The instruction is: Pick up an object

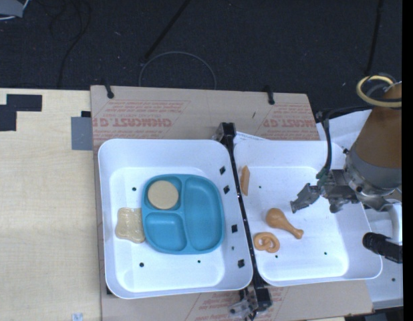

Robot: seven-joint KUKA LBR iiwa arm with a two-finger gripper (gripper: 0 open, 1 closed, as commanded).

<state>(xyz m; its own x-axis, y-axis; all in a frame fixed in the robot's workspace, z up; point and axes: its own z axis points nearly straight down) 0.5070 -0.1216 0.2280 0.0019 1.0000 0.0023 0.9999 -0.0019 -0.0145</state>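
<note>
Camera view: our gripper (313,198) hovers open and empty over the right bin (307,273); next we drop onto the drumstick toy (283,221).

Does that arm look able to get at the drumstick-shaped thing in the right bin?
Probably yes. The gripper hangs over the right bin, just up and right of the drumstick, with nothing between them. The pretzel lies close by at its lower left, so it might get nudged.

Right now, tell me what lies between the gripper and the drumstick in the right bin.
Nothing: in the camera view, bare white bin floor separates the gripper from the drumstick, which sits lower left of it.
</note>
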